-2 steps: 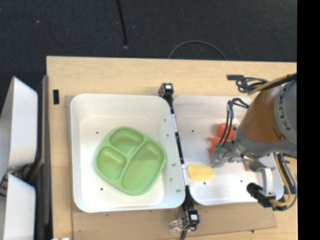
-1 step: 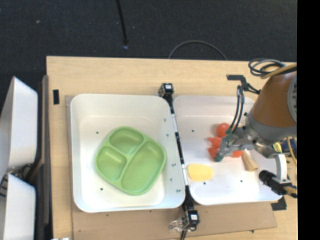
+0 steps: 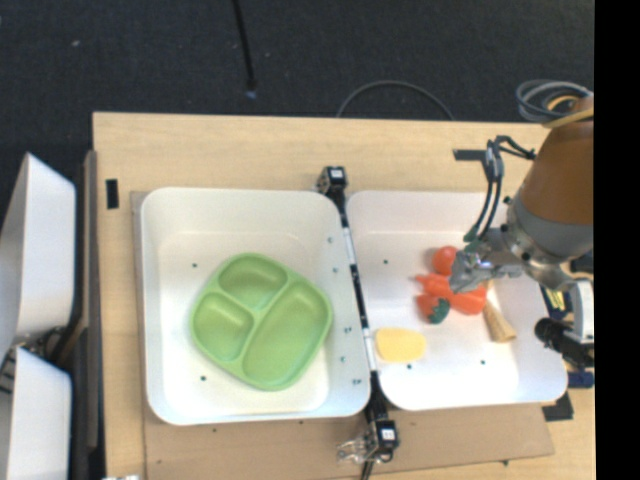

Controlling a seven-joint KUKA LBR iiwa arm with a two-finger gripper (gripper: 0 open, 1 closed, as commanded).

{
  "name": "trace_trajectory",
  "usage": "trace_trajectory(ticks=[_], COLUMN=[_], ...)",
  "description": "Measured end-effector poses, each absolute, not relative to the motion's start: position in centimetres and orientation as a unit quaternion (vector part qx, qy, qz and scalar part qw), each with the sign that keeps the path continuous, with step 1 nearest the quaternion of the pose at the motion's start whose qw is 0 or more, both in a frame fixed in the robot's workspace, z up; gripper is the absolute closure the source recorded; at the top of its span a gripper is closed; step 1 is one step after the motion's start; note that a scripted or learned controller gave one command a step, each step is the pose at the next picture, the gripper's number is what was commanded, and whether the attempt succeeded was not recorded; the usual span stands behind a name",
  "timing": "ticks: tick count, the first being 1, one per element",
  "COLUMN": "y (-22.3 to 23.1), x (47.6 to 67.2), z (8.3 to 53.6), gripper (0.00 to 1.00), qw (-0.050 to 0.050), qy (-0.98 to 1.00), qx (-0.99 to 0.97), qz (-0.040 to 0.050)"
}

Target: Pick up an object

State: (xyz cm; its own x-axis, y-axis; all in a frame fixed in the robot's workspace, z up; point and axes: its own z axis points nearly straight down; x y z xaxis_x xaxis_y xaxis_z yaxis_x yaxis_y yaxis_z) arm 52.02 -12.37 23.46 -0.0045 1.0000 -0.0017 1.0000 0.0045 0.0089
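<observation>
Spanning the bench, two white bins (image 3: pixel 240 203) were seen side by side. One green divided plate (image 3: pixel 262 320) lay in the bin left of the gripper (image 3: pixel 466 274). Around the gripper in the right bin were clustered orange pieces (image 3: pixel 452 286), partly covered by it. One yellow piece (image 3: pixel 400 344) lay below-left, one tan block (image 3: pixel 499 322) below-right. Jaw state could not be told.

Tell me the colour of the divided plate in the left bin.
The divided plate is light green, seen clearly in the camera view from above.
</observation>
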Motion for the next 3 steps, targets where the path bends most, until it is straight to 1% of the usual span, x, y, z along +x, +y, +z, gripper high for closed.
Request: trace_trajectory(ticks=[1,2,3], y=[-12.4,-6.9,-2.1], x=[52.1,54.3,56.8], z=[24.3,23.6,22.7], gripper=[1.00,1.00,1.00], qw=[0.001,0.000,0.000], qy=[0.709,0.710,0.710], qx=[0.705,0.704,0.705], qz=[0.0011,0.0009,0.0008])
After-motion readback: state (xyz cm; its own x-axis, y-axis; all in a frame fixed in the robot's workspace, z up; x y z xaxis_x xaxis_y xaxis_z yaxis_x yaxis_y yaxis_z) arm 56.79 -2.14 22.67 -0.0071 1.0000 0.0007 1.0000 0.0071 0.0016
